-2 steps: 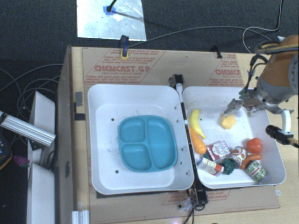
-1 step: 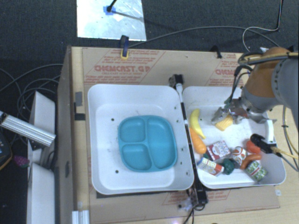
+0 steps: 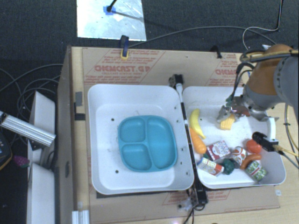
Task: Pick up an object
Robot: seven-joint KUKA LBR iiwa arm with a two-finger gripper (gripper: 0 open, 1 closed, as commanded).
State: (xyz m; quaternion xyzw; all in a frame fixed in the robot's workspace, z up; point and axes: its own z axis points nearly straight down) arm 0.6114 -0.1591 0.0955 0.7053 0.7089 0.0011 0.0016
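My gripper [image 3: 228, 112] hangs low over the upper middle of the right bin [image 3: 209, 94]. A small yellow object [image 3: 227, 123] lies directly beneath its tip, touching or nearly touching it. To the left are a yellow banana [image 3: 196, 122] and an orange carrot [image 3: 198, 143] along the bin's left wall. Toward the front lie a red and white carton [image 3: 218, 150], a small box [image 3: 210, 166] and a dark green item [image 3: 229, 164]. A red tomato [image 3: 253, 146] and a green can [image 3: 257, 171] sit at the front right.
The left bin [image 3: 105, 106] holds a blue divided plate [image 3: 147, 142]. A black clip [image 3: 177, 80] sits where the bins meet at the back. The grey arm with its orange band [image 3: 268, 71] leans in over the right bin's far right corner. Cables trail behind the bench.
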